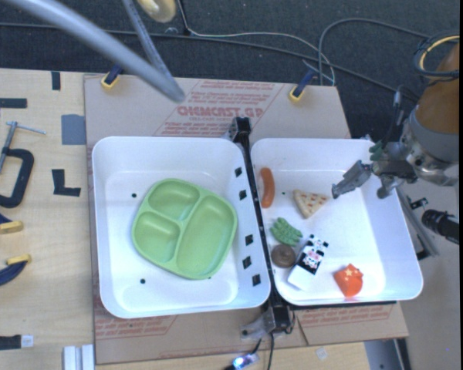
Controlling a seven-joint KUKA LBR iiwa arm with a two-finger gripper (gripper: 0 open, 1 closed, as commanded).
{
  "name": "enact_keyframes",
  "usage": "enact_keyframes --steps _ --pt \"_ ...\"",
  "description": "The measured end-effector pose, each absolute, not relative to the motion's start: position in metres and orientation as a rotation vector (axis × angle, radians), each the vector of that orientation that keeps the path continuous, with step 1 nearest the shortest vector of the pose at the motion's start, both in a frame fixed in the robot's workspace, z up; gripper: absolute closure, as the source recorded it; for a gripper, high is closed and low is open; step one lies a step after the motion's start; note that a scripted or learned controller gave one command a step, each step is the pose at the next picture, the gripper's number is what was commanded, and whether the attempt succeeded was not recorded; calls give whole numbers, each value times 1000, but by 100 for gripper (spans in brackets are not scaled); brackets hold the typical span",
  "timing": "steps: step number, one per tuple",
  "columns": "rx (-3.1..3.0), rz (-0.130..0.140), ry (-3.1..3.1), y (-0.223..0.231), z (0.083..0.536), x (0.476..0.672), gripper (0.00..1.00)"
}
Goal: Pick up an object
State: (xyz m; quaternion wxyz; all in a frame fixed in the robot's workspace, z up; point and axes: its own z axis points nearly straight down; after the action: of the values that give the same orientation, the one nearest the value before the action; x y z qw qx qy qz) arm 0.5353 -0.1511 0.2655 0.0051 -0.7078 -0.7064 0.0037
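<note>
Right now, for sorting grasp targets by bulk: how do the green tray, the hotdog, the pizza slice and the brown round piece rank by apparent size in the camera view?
1. Green tray, by far the largest.
2. Hotdog and pizza slice: too alike to rank.
3. Brown round piece, smallest.

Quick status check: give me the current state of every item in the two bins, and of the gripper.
Green plate: flat in left bin, nothing on it.
Sausage: lying in right bin.
Pizza slice: lying flat.
Green vegetable: lying flat.
Brown cookie: lying flat.
Milk carton: on its side.
Red toy: resting free.
Gripper: open, holding nothing.
</note>
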Motion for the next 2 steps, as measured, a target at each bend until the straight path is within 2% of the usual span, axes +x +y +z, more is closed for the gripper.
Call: enact_keyframes --steps 1,2 --pt "-2219 2 -2222 -151 271 537 0" --pt "-2218 6 -2220 -149 223 545 0"
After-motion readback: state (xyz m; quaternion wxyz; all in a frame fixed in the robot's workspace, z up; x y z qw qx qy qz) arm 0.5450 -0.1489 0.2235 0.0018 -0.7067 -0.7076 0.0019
